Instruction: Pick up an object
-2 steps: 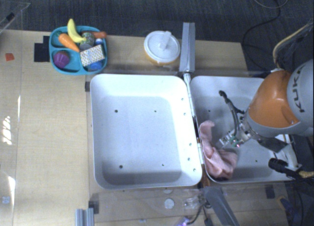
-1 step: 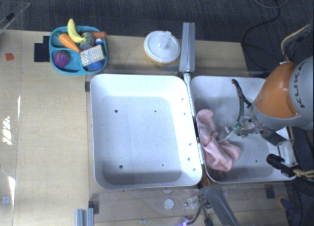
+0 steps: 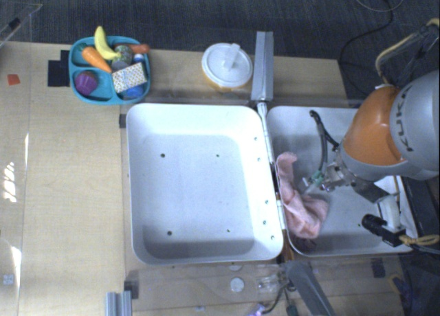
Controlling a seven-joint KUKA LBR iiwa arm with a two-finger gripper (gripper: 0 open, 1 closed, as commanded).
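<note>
Your gripper [image 3: 317, 183] hangs low in the right bin [image 3: 357, 239], at the edge of a crumpled pink cloth [image 3: 300, 206] lying against the bin's left wall. You cannot tell its grip from here. The left bin [image 3: 199, 184] sits alongside.

The left bin [image 3: 199, 184] offers a wide bare floor, reachable from above with nothing standing in it; the right bin [image 3: 330, 239] is tight, with the pink cloth [image 3: 299, 205] heaped against its left wall and the arm [image 3: 385, 136] filling its right half. Along the bench [image 3: 62, 191] behind the bins, a blue toy tray [image 3: 106, 71], a white lidded cup [image 3: 227, 65] and a grey post [image 3: 262, 67] crowd the far edge; the left of the bench lies open.
</note>
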